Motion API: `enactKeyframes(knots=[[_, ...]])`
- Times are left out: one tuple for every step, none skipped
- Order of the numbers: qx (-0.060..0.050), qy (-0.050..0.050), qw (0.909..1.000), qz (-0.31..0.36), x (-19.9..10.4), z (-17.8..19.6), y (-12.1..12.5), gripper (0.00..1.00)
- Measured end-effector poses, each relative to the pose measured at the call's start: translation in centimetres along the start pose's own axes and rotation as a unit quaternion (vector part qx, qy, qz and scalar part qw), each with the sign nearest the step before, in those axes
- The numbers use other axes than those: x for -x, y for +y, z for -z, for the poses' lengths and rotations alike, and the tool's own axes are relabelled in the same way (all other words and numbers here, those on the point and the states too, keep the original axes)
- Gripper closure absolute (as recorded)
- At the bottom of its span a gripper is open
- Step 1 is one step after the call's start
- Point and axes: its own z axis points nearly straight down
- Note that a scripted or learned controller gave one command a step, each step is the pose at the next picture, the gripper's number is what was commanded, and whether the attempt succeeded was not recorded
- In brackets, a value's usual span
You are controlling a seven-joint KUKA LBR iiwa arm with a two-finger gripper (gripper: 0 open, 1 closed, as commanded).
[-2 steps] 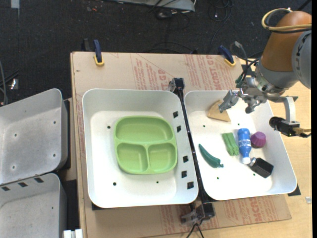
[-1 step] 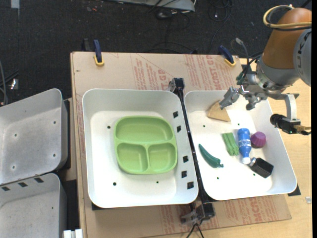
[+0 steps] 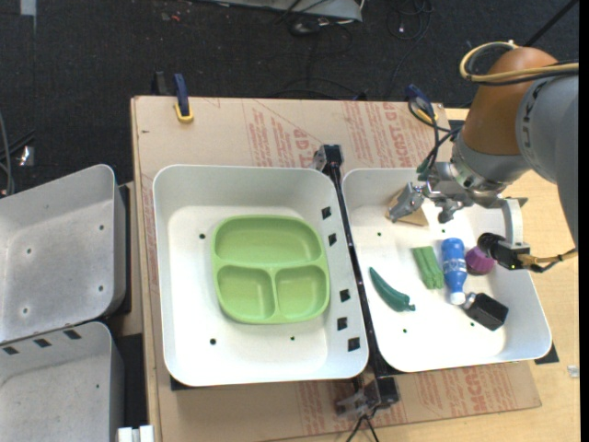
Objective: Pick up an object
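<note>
While the pincer (image 3: 425, 206) hangs open and empty near the right bin's (image 3: 442, 362) far rim, its centre lies bare.

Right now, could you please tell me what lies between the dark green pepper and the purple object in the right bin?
In the camera view, two things lie between the dark green pepper and the purple object: a light green block and, right of it, a blue bottle.

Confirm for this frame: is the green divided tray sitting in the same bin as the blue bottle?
No. The green divided tray lies in the left bin, while the blue bottle lies in the right bin.
</note>
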Motion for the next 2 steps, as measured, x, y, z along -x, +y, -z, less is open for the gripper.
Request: enactKeyframes(knots=[[0.000, 0.000, 1.0000, -0.001, -0.1, -5.3, 0.0, 0.00], [0.002, -0.001, 1.0000, -0.001, 0.0, -4.0, 0.1, 1.00]])
